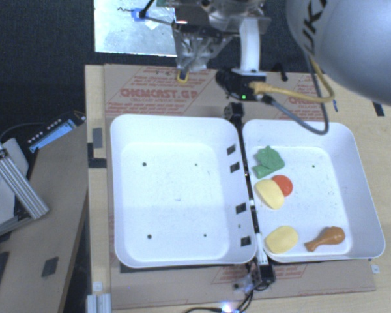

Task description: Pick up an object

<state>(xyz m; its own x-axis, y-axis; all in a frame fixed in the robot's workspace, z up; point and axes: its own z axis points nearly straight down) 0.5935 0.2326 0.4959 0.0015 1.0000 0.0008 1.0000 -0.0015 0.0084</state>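
The arm [339, 25] fills the top right of the camera view, with its gripper [192, 60] hanging above the bench at about twelve o'clock from the left bin [127, 175], beyond the bin's far rim. How far apart its fingers stand cannot be told from here, and nothing shows between them.

Every candidate for pickup lies in the right bin [352, 175], at roughly four to five o'clock from the gripper and well apart from it. The yellow lumps come first in size: one [270, 193] touches a red piece [284, 184] at its two o'clock, and another [281, 238] sits near the bin's front rim. A green piece [268, 161] lies just beyond the first lump, at twelve o'clock from it. A brown drumstick-shaped toy [325, 238] rests at three o'clock of the front lump.

The likely trouble is the clustering. The green, yellow and red pieces crowd against the divider [246, 175], so a descent there could strike the wall or nudge a neighbour aside. The rounded lumps may also slip out under closing.
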